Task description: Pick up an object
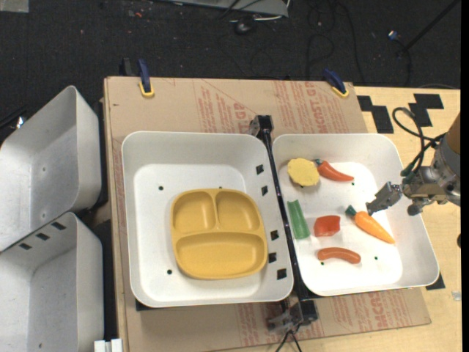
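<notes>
tool point(386, 196): dark two-finger end at the right bin's right wall, opening cannot be told, nothing seen between its fingers | target: orange plastic carrot with green top point(372, 225) lying just below-left of the tool in the shallow white right bin point(381, 147), contact unclear

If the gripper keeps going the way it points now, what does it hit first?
Probably the carrot: the gripper points down-left over the right bin, and the carrot's green end lies just ahead. Its height above the carrot is unclear.
</notes>
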`<state>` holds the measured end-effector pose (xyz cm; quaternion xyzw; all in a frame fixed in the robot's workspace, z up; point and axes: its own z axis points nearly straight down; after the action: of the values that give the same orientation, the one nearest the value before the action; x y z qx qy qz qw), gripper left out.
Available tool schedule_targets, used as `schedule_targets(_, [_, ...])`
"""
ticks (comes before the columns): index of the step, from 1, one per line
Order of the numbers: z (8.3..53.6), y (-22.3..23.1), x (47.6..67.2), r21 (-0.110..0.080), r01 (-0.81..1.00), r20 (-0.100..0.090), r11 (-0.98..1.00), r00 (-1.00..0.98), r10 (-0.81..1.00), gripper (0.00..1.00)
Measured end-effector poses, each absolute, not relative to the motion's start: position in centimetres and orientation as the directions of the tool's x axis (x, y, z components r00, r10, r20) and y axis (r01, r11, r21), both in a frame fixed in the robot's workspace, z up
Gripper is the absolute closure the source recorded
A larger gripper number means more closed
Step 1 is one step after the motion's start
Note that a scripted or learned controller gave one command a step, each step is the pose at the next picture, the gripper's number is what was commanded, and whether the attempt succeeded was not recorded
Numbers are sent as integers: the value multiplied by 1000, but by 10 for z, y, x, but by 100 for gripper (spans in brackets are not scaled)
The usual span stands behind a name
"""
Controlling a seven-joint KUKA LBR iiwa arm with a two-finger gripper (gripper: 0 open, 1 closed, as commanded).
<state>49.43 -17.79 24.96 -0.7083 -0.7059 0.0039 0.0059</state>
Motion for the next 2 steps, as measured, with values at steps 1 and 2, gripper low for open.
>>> schedule_targets(1, [256, -177, 497, -1, 1000, -1, 0, 0, 1000, 0])
schedule_targets(2, [195, -170, 498, -4, 1000, 2, -1, 1, 1000, 0])
